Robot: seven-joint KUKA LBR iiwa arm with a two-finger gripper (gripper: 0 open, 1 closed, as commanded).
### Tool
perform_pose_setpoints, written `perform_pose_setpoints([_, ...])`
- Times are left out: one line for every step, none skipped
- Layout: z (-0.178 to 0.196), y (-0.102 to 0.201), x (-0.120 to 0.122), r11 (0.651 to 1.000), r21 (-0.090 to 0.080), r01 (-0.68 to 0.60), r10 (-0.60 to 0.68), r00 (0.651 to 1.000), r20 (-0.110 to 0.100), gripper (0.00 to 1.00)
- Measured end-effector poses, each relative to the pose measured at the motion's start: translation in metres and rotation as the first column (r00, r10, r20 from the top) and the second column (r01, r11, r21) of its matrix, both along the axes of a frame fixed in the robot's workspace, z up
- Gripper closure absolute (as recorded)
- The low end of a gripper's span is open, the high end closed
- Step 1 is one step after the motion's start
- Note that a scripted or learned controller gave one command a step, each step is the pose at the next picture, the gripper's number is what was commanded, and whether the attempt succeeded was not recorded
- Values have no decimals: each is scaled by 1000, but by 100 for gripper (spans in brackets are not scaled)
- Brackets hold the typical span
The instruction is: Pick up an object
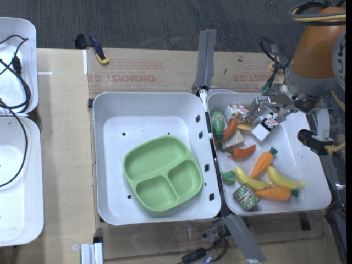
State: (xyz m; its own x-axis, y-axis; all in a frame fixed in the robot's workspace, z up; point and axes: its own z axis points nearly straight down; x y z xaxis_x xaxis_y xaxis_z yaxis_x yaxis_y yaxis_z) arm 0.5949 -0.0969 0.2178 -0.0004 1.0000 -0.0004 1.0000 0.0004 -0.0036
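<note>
Toy food crowds the right bin (313, 194): two bananas (283, 179), carrots (262, 164), a green cube (246, 197), a red pepper (242, 152) and small cartons at the far side. The left bin (110, 147) bears a green divided plate (162, 172). From the right, the gripper (265, 114) sits low over the far part of the right bin, just beside a white carton (265, 126). How its jaws stand cannot be told from this slant. Nothing looks lifted, so the pick seems not yet done; grasping and raising remain.
</note>
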Motion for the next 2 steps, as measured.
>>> perform_pose_setpoints([22,20,-25,999,0,37,-37,999,0,0])
perform_pose_setpoints([-86,-39,-51,998,0,67,-67,998,-1,0])
